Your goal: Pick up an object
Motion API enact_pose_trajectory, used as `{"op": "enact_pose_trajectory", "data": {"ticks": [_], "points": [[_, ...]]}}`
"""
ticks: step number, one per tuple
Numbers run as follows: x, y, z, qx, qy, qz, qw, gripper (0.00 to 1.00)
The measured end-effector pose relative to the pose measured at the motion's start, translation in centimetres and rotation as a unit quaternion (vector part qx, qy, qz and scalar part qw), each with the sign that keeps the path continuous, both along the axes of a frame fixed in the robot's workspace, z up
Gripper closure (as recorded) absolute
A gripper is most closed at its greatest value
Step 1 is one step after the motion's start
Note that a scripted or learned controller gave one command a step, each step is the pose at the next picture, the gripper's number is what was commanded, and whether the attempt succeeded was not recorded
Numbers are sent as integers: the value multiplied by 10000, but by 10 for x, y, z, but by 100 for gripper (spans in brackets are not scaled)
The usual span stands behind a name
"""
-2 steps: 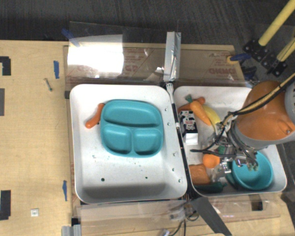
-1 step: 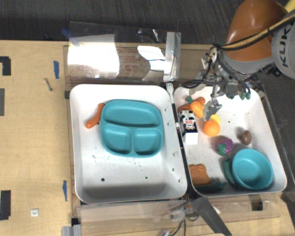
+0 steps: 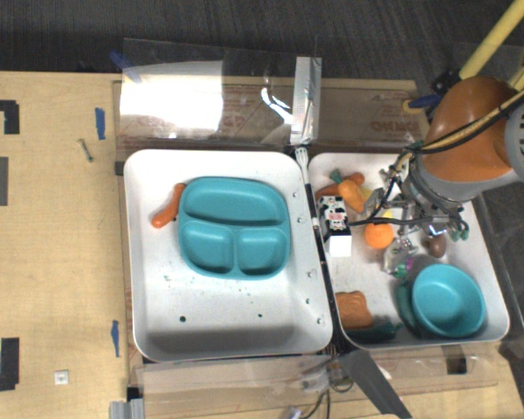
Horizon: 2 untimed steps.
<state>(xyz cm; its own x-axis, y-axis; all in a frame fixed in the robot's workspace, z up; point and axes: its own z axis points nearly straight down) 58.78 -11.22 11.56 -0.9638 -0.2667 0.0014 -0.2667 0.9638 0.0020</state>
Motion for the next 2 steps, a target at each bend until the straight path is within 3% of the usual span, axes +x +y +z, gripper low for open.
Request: {"op": "enact_pose_trajectory", "data": {"ticks": [1, 2], "points": [[-13, 15, -27, -8, -47, -661, 9978, 0], [-9, 17, -15, -5, -114, -653, 9978, 100]]}}
